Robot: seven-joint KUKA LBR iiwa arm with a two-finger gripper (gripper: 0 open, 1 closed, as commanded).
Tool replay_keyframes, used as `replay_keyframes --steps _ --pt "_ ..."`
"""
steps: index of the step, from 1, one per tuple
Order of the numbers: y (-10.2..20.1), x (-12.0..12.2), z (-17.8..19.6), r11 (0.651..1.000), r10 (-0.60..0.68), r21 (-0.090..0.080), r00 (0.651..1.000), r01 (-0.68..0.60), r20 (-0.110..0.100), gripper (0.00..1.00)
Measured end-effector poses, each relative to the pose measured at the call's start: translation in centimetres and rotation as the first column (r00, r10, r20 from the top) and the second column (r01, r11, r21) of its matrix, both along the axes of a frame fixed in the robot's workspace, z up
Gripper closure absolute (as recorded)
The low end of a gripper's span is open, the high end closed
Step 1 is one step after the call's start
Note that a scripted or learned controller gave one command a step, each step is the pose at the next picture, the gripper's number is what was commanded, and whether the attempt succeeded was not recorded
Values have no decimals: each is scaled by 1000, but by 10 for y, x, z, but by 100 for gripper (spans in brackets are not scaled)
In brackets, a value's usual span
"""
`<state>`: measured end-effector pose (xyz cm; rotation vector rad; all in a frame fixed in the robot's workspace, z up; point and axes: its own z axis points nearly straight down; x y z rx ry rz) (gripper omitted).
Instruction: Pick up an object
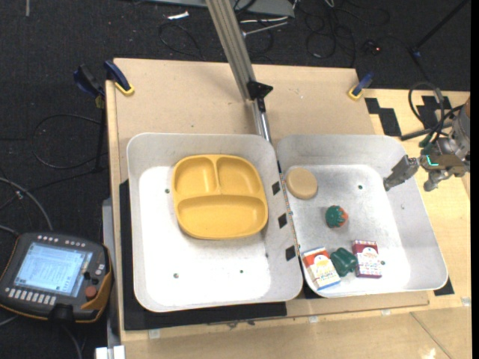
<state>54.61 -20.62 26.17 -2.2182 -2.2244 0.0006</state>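
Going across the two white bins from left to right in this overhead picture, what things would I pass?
Yellow divided plate → round tan disc → red-and-white carton → green-and-red ball → dark green block → maroon box → the gripper at the right bin's edge.

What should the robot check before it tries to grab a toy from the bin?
1. Things to grab are in the right bin: ok. A tan disc, a strawberry, two small boxes and a green piece.
2. Gripper is over a thing: not ok, it sits at the bin's right rim.
3. Gripper is holding nothing: ok.
4. Disc and strawberry have room around them: ok.
5. Boxes and green piece are apart: not ok, they are bunched together.
6. Yellow tray is out of the way: ok, it is in the left bin.
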Motion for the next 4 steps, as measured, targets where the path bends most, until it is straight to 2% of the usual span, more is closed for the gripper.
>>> replay_keyframes --steps 2,3,4 --pt "3 -2 -88 1000 -3 1 1000 3 -4 0" --pt "-4 -9 -146 1000 -4 1 1000 4 -6 0" --pt "-4 -7 -132 1000 -3 0 1000 3 2 100"
